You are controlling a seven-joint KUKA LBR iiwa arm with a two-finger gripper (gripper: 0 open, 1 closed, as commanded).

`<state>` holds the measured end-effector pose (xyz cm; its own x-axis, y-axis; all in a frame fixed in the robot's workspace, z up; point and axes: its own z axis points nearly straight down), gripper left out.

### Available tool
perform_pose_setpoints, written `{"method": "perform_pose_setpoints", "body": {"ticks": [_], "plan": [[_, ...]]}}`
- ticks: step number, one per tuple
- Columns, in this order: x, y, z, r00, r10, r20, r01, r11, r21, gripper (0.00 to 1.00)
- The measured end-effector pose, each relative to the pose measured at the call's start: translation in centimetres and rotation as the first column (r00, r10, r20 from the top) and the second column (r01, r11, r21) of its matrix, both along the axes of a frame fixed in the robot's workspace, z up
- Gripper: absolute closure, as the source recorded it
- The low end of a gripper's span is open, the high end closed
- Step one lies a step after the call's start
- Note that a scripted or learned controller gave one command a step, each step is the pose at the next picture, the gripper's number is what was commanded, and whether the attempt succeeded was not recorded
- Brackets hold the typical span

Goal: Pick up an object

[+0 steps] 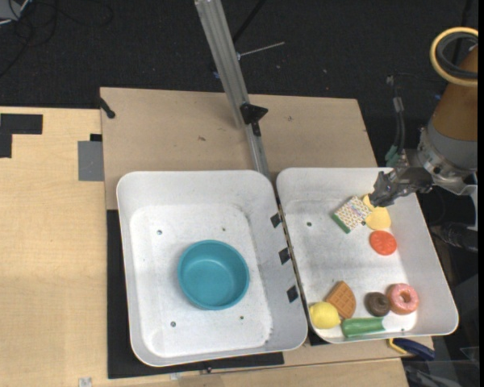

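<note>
Two shallow white bins sit side by side on the bench, the left bin (pixel 145 208) carrying a round teal plastic bowl (pixel 214 274), the right bin (pixel 323 196) scattered with small toys. From the right the grey arm's dark two-finger gripper (pixel 385 190) hangs low over the far end of that right bin, just above a yellow rounded toy (pixel 378 218) and beside a flat patterned card-like piece (pixel 352 213). I can't tell how the gripper is set, and nothing visibly sits in it. An orange-red disc (pixel 383 243) lies just nearer. It looks like the approach stage; next it needs a straight drop onto the yellow piece and a firm close.
</note>
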<state>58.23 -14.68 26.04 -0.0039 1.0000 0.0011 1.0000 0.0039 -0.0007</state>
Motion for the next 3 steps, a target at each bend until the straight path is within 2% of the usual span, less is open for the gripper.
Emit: {"method": "perform_pose_setpoints", "body": {"ticks": [2,3], "plan": [[2.4,10.6,0.7,1.0,-0.001,0.001,0.001,1.0,-0.001,1.0],[4.1,15.9,-1.0,1.0,-0.001,-0.001,0.001,1.0,0.0,1.0]]}}
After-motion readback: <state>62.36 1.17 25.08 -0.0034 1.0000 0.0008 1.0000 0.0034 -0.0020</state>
